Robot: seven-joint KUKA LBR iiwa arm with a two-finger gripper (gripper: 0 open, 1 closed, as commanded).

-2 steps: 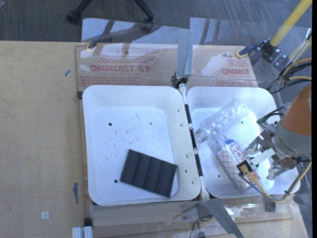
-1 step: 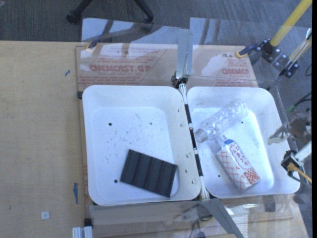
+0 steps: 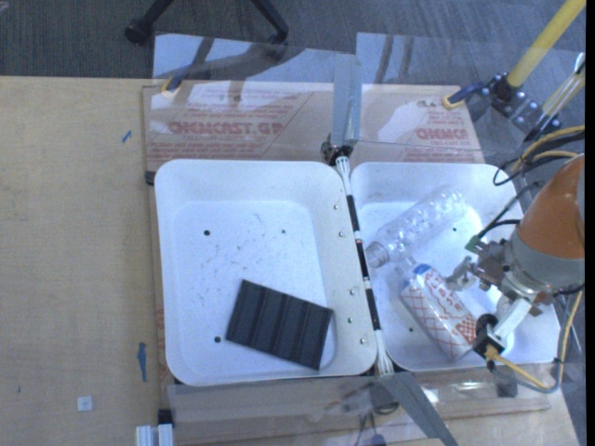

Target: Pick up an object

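Observation:
The right bin (image 3: 409,182) holds a clear plastic bottle (image 3: 420,225), lying slanted with its cap toward the divider. Just in front of it lies a white packet with red print and a blue end (image 3: 437,307). My gripper (image 3: 474,275) hangs low over the right bin, right beside the packet's far right side and just below the bottle's base. The grey arm with its orange band (image 3: 556,223) comes in from the right. A black ribbed flat slab (image 3: 279,323) lies in the front of the left bin (image 3: 186,212).
A metal divider strip (image 3: 358,258) separates the two bins. Clear panels with red lettering (image 3: 223,124) stand behind the bins. A yellow-handled fixture (image 3: 544,40) sits at the back right. Bare bin floor lies behind the slab.

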